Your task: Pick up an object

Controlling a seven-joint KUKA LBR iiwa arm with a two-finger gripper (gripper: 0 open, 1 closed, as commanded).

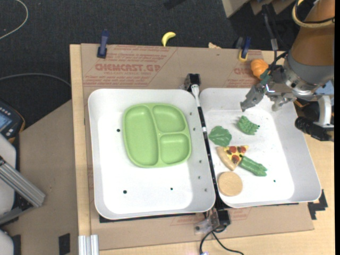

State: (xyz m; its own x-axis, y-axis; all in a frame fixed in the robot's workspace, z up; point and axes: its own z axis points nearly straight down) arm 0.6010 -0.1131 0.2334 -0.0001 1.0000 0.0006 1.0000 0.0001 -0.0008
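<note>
Even, bright overhead light; soft shadows; slight blur; white bins (106,158) glare mildly.

A robotics lab: clamped cardboard sheet (159,62) under white bins (106,142), toy food (234,155), loose cables (16,15).

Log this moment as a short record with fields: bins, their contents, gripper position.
left bin: shallow white bin holding a light green three-compartment plastic tray
right bin: shallow white bin holding toy food
right bin contents: two dark green leafy pieces, a pizza slice, a green pod-shaped piece, a round tan cookie
gripper: two-finger gripper above the right bin's far edge, fingers spread, nothing between them
</note>
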